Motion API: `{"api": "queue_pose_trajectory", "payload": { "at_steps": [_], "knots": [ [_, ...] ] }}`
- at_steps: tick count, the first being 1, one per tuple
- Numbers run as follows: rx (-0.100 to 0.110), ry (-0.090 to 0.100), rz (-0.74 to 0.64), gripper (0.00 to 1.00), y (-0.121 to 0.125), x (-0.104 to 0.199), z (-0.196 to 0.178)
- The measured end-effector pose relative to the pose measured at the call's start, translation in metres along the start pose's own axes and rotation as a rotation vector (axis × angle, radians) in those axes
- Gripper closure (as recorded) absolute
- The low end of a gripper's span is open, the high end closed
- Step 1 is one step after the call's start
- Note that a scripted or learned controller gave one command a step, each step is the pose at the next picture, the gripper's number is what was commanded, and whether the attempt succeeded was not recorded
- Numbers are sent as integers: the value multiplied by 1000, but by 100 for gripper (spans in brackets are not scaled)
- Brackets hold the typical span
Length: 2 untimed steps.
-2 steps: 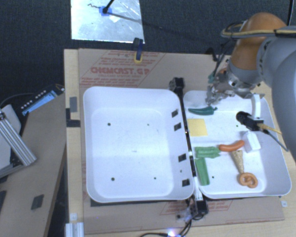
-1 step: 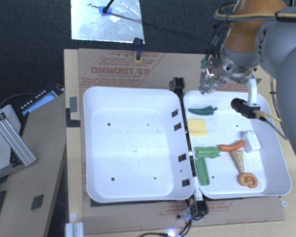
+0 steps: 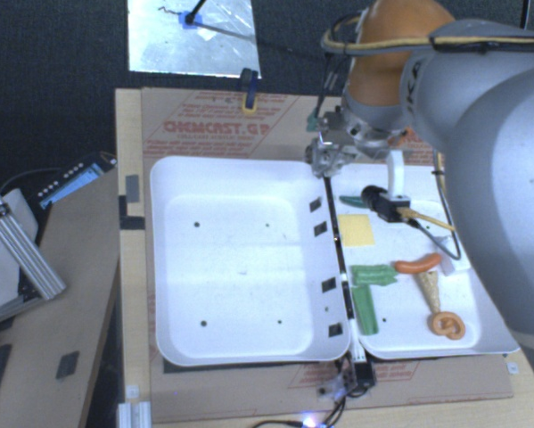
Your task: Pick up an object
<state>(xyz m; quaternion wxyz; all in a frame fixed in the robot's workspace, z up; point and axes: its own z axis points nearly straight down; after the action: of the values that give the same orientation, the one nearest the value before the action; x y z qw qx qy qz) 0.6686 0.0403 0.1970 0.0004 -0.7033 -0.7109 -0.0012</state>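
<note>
Grey arm (image 3: pixel 489 150) looms over our shallow white right bin (image 3: pixel 480 328); its gripper (image 3: pixel 324 160) sits at the far rim (grip state unreadable). We judge nothing lifted: yellow square (image 3: pixel 357 230), green L-shaped piece (image 3: pixel 368 285) and orange sausage (image 3: pixel 417 263) lie there.

On my screen the arm (image 3: pixel 489 123) is a big smooth grey body with rounded shells, and it looks a little glossy. Above the wrist I see an orange band (image 3: pixel 393 38), shaped like a dome. Thin dark cables (image 3: pixel 342 34) run in loops around this orange part, and one yellowish line goes along the grey shell. Under the band sits a grey metal wrist piece (image 3: pixel 356 132). The gripper (image 3: pixel 323 160) is small, metallic grey, with blurred details.
</note>
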Motion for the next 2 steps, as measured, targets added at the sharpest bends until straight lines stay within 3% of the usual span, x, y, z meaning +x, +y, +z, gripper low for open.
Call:
{"api": "queue_pose_trajectory", "payload": {
  "at_steps": [1,2],
  "knots": [
    [0,1,0,100,0,70,13],
    [-4,2,-1,100,-8,156,-19]
  ]
}}
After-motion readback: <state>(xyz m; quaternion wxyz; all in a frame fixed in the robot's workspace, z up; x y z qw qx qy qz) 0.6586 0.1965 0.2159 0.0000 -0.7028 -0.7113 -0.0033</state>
